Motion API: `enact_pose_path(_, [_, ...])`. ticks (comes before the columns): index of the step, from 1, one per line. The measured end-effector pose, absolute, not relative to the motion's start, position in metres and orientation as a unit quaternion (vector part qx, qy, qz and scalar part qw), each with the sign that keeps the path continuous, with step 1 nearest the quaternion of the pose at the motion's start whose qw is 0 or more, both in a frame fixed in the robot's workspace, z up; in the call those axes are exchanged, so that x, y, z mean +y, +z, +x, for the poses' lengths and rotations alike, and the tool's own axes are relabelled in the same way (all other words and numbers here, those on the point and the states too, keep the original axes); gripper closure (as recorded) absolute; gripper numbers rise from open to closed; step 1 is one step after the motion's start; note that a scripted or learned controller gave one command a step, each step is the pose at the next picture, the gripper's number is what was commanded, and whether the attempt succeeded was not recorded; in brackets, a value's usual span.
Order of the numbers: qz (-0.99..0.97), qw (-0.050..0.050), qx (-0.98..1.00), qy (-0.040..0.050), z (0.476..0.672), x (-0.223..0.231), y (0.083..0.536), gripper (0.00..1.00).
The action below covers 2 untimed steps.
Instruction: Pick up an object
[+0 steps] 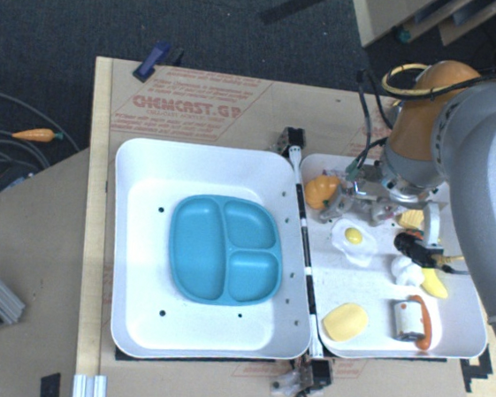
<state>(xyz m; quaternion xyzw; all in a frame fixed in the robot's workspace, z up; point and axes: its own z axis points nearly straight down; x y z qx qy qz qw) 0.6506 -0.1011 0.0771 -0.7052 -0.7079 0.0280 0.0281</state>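
My gripper (357, 199) hangs low over the far end of the right bin (374, 345). It is just right of an orange toy (321, 191) and just above a fried-egg toy (353, 238). I see nothing held in it. Further toys lie in the same bin: a pale yellow oval piece (345, 321) at the near left, a small silver can with an orange band (412, 319) at the near right, a white and yellow piece (420, 278) by the right wall, and a yellow piece (413, 219) partly under the wrist.
The left bin (128, 313) holds a blue divided plate (224, 248). A black clamp (293, 141) sits at the far end of the wall between the bins. The arm (484, 158) covers the right bin's far right corner.
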Motion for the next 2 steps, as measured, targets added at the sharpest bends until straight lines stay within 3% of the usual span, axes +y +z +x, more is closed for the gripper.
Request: enact_pose_path(2, [-0.705, 0.027, -0.708, 0.0286, 0.6504, -0.1002, 0.0771, 0.00])
